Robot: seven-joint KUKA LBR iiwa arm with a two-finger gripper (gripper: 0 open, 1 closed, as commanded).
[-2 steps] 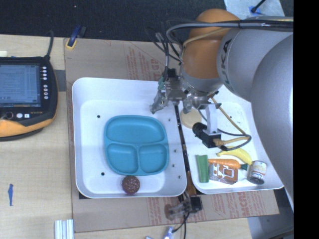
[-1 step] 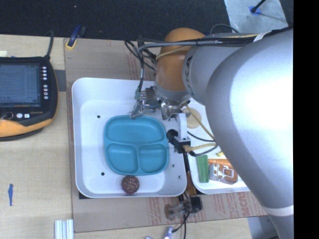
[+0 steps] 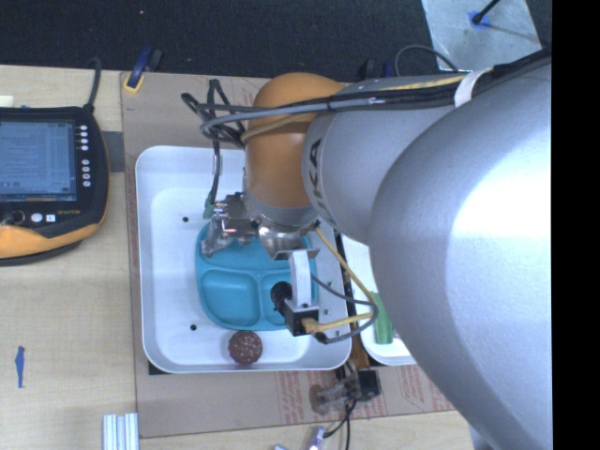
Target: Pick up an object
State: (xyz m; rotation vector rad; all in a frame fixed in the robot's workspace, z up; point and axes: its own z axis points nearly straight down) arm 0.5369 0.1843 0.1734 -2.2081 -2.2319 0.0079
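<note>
A handheld control pendant (image 3: 42, 181) with a lit screen is being seen lying on the wooden bench (image 3: 66, 345) at the left, well apart from the bins. A blue pen (image 3: 20, 366) is lying on the bench near the lower left edge. A blue-and-yellow clip (image 3: 138, 68) is resting at the bench's far edge. Dark carpet (image 3: 234, 12) is being shown beyond the bench, with a pale sheet (image 3: 473, 12) lying on it at upper right.

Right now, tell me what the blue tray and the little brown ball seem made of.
Blue tray: likely moulded plastic, smooth with a soft sheen and rounded compartments. Brown ball: unclear, perhaps rubber or foam; dull, speckled surface. Both lie in the white bin.
</note>
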